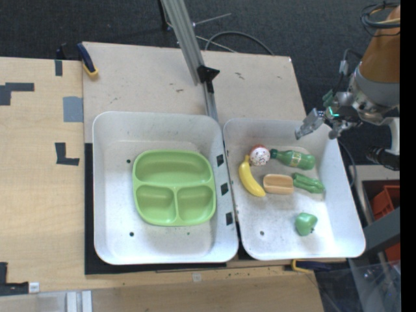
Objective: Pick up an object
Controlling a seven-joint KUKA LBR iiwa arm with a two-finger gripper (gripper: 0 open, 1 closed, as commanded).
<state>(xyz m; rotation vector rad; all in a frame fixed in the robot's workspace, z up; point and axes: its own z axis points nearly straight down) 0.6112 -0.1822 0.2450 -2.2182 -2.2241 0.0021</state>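
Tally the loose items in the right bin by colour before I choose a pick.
Green: 3 - green plastic bottle, dark green toy vegetable, small green toy pepper
Yellow: 1 - yellow toy banana
Tan: 1 - tan toy bread roll
White and red: 1 - small ball
Total: 6

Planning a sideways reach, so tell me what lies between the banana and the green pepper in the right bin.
In the camera view, between the banana and the green pepper lies only the tan bun-shaped toy, near the banana; the remainder is bare floor of the right bin.

We saw arm (380, 57) reaching in from right, orange band up top, gripper (314, 123) hanging low at far left end, nothing between fingers.
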